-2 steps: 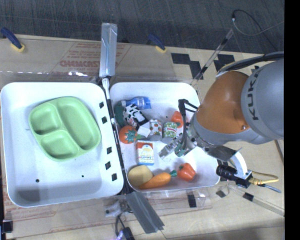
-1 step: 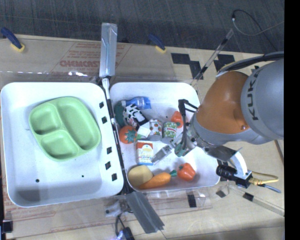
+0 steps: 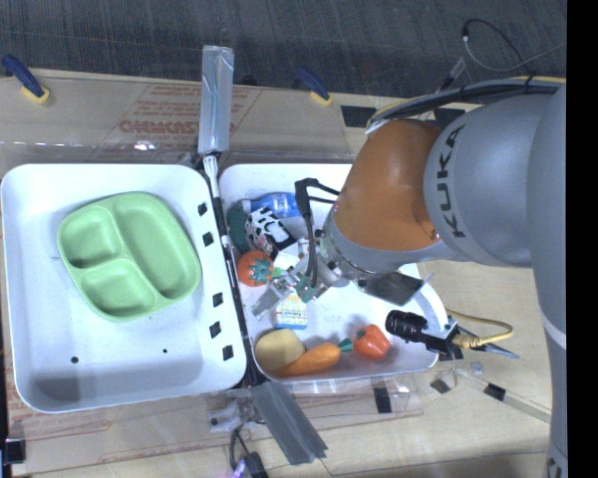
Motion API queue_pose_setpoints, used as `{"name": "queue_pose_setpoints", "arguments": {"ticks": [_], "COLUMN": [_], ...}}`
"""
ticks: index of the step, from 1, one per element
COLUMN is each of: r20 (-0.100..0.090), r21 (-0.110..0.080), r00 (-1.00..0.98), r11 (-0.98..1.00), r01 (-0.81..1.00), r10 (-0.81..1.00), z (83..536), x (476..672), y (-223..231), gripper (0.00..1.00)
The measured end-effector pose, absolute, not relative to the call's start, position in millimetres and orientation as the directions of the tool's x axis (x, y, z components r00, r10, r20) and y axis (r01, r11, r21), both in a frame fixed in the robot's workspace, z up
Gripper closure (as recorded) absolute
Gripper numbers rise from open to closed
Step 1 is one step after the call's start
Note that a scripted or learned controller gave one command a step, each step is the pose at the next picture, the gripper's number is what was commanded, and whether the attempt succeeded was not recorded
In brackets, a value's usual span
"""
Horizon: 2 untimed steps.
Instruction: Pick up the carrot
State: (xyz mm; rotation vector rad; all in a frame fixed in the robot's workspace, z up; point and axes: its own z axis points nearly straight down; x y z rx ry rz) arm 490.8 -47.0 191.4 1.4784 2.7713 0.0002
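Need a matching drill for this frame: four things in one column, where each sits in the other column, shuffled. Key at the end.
Things
1. green divided plate
2. carrot
3. blue packet
4. end effector

Places
A. right bin, top end in the view
B. right bin, bottom edge, beside the potato
C. left bin
D. above the middle of the right bin

Pairs: 1-C, 2-B, 3-A, 4-D
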Motion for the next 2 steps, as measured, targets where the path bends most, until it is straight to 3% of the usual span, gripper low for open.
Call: {"name": "queue_pose_setpoints", "arguments": {"ticks": [1, 2], "r20": [-0.001, -0.001], "r21": [0.000, -0.001], "r00": [-0.556, -0.281], "r11": [0.556, 0.281], "r01": [0.831, 0.960], "r10": [0.831, 0.960], "z": [191.4, 191.1], "x": [490.7, 507.0], "y": [-47.6, -49.9], "gripper": [0.00, 0.00]}}
